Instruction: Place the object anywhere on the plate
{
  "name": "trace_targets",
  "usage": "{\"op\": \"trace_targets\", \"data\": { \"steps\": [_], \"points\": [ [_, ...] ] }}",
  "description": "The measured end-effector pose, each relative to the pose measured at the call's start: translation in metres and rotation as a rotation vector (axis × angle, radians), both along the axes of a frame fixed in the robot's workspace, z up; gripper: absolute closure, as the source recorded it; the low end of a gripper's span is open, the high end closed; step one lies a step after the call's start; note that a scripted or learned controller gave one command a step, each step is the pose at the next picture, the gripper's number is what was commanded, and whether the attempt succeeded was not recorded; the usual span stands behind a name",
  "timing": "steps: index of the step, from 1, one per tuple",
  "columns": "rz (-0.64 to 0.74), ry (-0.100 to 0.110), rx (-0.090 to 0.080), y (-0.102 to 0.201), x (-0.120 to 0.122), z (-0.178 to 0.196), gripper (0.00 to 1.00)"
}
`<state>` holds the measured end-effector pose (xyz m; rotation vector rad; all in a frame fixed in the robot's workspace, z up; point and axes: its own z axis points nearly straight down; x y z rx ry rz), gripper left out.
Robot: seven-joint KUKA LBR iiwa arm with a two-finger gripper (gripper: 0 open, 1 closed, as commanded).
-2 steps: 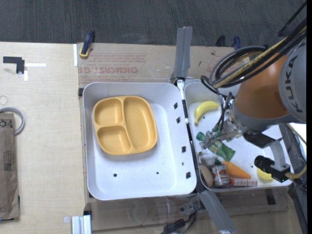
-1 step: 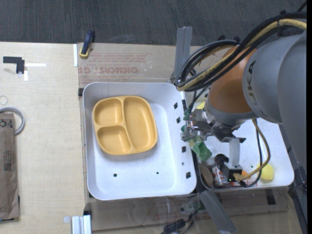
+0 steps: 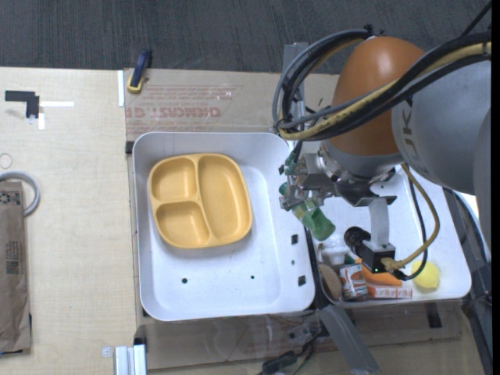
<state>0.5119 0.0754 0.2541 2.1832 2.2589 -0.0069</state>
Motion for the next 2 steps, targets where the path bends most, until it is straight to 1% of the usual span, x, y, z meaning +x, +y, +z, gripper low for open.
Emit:
{"op": "trace_targets", "data": {
  "steps": [1, 2],
  "points": [
    [0.021, 0.001, -0.001, 0.107, -0.035, -0.076, 1.0],
    [-0.461, 0.0, -0.003, 0.086, 0.009, -0.072, 1.0]
  ]
}}
